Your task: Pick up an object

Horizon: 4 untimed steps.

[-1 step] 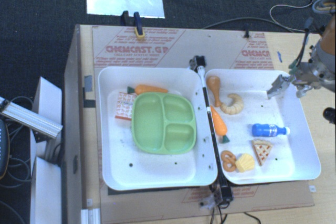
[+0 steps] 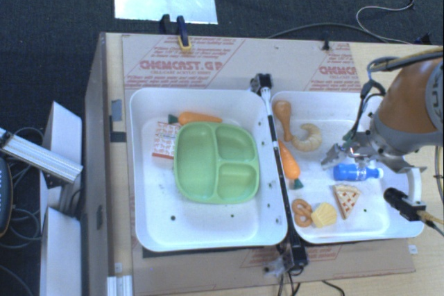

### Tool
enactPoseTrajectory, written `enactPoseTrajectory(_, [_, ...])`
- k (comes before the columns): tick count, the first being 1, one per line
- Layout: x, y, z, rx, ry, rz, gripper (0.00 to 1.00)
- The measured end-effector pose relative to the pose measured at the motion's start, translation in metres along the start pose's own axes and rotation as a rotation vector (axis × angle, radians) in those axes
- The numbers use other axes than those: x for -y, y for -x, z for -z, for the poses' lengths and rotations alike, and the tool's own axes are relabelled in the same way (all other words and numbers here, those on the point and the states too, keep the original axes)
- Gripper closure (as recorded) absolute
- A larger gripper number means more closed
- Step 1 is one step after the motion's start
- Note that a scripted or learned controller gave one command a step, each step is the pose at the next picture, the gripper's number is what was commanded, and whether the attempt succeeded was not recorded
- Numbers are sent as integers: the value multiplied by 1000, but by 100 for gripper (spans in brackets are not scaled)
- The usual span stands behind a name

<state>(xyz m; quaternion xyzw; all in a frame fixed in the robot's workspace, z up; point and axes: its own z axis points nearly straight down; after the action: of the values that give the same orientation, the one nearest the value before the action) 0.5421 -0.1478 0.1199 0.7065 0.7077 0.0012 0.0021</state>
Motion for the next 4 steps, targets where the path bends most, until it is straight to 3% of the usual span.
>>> enactPoseTrajectory(1, [55, 5, -17, -1, -3, -1, 0])
enactPoseTrajectory(2, [-17, -40, -18, -2, -2, 2, 0])
enactPoseTrajectory(3, [-112, -37, -38, 2, -46, 5, 0])
enactPoseTrajectory(4, [-78, -52, -36, -1, -3, 1, 0])
